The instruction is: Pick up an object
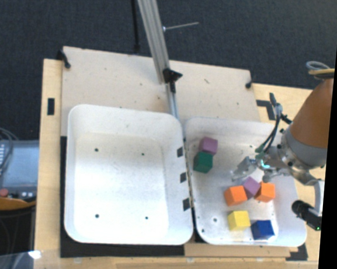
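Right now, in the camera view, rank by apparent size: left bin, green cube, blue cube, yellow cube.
1. Left bin, by far largest.
2-4. Green cube, blue cube and yellow cube look alike; I can't rank them.

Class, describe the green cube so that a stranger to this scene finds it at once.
Start at the right-hand white bin. Near its left wall sit two touching cubes, away from the cluster by the gripper. The green cube is the nearer one, just below the purple cube.
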Tool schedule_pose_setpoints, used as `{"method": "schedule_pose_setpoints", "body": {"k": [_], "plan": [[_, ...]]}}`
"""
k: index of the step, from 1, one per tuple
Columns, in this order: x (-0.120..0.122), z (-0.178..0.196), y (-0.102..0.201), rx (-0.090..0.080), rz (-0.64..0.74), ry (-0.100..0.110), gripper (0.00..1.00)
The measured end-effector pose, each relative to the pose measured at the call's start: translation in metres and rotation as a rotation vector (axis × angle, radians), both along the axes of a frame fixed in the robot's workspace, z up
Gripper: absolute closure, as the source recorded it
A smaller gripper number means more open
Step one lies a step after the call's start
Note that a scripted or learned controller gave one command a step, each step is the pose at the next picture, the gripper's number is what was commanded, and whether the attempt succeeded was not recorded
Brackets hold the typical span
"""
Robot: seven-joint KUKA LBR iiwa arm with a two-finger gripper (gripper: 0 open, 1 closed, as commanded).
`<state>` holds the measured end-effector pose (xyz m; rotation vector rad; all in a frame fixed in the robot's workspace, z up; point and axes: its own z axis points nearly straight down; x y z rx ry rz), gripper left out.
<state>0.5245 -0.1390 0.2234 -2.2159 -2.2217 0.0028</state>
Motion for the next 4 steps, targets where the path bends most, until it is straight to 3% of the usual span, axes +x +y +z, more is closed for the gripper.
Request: {"method": "schedule_pose_setpoints", "body": {"k": [1,3,4], "plan": [[0.001,0.002,0.000,-0.001,-0.003,-0.006,0.00],[-0.004,-0.104,-0.001,-0.002,-0.004,0.001,0.00],[-0.003,-0.126,-0.003,-0.004,-0.007,-0.006,0.00]]}}
